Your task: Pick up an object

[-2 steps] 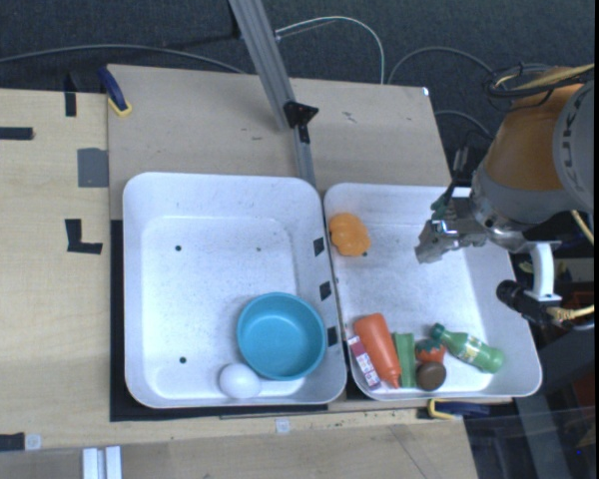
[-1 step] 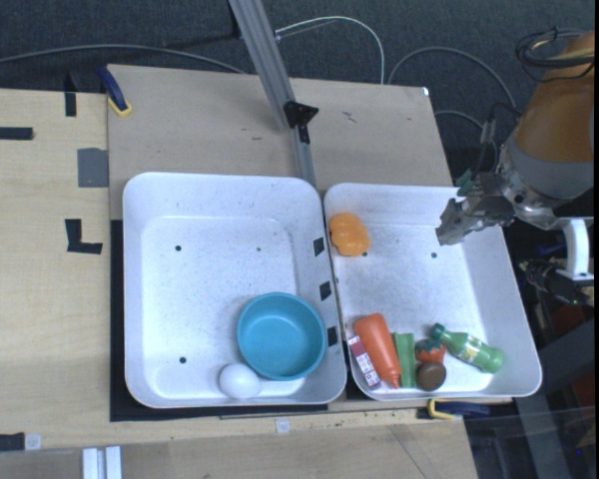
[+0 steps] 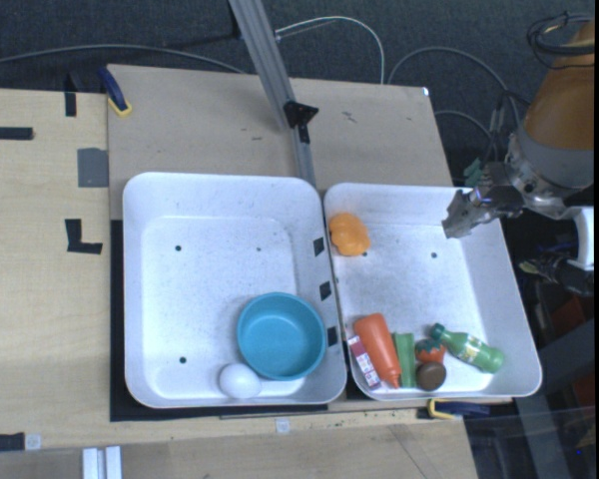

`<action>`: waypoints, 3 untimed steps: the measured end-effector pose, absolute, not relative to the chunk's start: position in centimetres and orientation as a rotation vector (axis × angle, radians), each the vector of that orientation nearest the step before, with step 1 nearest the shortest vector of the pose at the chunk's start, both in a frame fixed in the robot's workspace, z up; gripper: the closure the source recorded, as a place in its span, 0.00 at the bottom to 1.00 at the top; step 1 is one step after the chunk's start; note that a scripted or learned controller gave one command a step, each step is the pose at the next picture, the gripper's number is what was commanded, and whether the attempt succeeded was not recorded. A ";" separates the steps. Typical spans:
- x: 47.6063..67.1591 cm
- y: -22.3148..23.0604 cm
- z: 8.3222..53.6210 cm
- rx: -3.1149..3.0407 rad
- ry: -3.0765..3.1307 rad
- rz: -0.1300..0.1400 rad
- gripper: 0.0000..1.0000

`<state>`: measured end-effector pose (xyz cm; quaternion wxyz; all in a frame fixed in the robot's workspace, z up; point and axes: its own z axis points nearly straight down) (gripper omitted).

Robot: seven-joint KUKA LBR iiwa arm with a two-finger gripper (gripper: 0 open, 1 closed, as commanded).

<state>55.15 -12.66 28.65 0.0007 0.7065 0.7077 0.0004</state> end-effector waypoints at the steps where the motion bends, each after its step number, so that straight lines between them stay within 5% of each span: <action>1: 55.0 -7.7 26.5 2.217 2.229 -0.002 1.00; 3: 56.0 3.0 25.4 2.215 2.231 -0.001 1.00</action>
